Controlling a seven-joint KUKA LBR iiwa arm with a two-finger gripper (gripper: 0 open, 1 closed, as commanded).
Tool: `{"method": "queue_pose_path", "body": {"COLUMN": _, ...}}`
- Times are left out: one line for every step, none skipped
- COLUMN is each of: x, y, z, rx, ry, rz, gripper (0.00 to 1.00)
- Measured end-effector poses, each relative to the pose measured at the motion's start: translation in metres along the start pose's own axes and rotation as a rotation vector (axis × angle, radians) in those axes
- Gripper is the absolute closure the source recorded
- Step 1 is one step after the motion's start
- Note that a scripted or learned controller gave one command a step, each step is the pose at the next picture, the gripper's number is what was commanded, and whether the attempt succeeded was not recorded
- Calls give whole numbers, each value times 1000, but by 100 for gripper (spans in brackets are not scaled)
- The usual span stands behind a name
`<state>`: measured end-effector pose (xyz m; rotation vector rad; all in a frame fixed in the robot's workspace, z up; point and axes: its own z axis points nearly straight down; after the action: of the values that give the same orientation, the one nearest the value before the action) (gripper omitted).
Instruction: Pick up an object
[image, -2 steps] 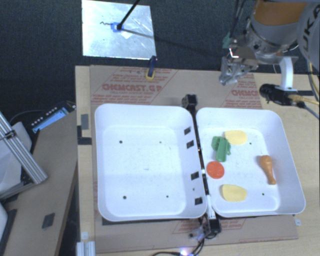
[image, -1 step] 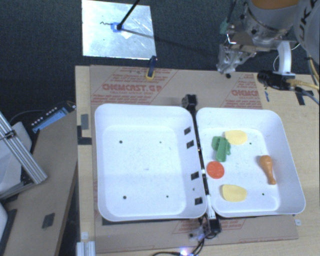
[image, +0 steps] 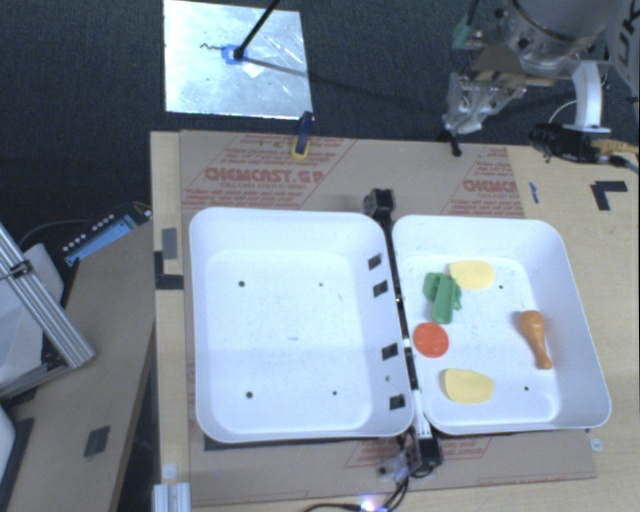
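The right bin (image: 570, 290) holds several small things: a green piece (image: 441, 296), a yellow oval piece (image: 471, 274) just right of it, a red round disc (image: 431, 341), another yellow piece (image: 468, 385) near the front, and an orange-brown drumstick-shaped piece (image: 535, 337) toward the right wall. My gripper (image: 464, 122) hangs high at the top right, well behind the right bin and above the cardboard sheet. Nothing shows between its fingers.
The left bin (image: 220, 240) sits beside the right one, joined by a black hinge strip (image: 398, 320). A shiny metal sheet (image: 238, 58) lies at the back left. A yellow clip (image: 300, 148) stands on the cardboard's far edge. Aluminium framing (image: 40, 315) stands at the left.
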<state>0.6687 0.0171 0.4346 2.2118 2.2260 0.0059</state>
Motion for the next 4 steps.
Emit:
{"method": "queue_pose_path", "body": {"x": -1, "y": -16, "z": -37, "rx": -1, "ry": 0, "rz": 0, "gripper": 100}}
{"method": "queue_pose_path", "body": {"x": 0, "y": -19, "z": -82, "rx": -2, "ry": 0, "rz": 0, "gripper": 100}}
{"method": "queue_pose_path", "body": {"x": -3, "y": -50, "z": -103, "rx": 0, "ry": 0, "rz": 2, "gripper": 100}}
{"method": "queue_pose_path", "body": {"x": -15, "y": -187, "z": -77, "rx": 6, "ry": 2, "rz": 4, "gripper": 100}}
